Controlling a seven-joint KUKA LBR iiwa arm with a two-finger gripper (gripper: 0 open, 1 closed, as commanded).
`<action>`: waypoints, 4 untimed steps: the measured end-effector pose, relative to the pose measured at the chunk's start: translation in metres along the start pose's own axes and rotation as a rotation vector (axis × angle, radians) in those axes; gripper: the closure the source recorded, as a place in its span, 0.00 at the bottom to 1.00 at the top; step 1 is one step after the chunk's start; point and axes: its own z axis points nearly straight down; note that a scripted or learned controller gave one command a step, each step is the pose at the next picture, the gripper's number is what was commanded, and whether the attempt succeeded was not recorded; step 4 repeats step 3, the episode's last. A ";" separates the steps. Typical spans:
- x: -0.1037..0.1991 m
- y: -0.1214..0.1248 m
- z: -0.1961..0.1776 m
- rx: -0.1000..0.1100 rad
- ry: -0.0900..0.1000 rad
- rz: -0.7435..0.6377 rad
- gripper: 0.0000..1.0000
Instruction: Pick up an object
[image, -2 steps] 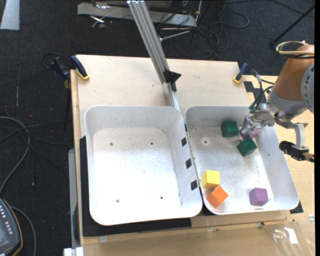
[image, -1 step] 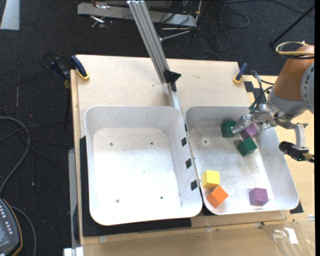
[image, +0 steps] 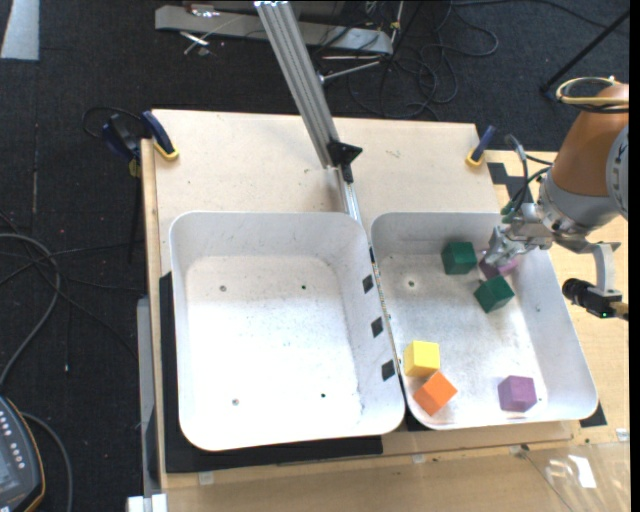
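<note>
Grey and orange, our one arm reaches into the right-hand bin (image: 560, 330) from the right, and its gripper (image: 503, 252) hangs over that bin's far part. We take a small pinkish-purple block (image: 497, 266) as our landmark: it sits right at the fingertips, but we cannot tell whether they grip it. One green block (image: 459, 257) lies just left of the landmark, another green block (image: 494, 294) just in front, both crowding it. Yellow block (image: 422, 356), orange block (image: 435, 392) and purple cube (image: 517, 393) lie well nearer us, with bare white floor around them.
</note>
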 end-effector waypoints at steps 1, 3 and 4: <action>0.000 0.000 0.000 0.001 0.000 0.000 0.00; -0.007 0.032 -0.018 0.013 0.007 0.000 0.00; -0.007 0.032 -0.018 0.013 0.007 0.000 0.00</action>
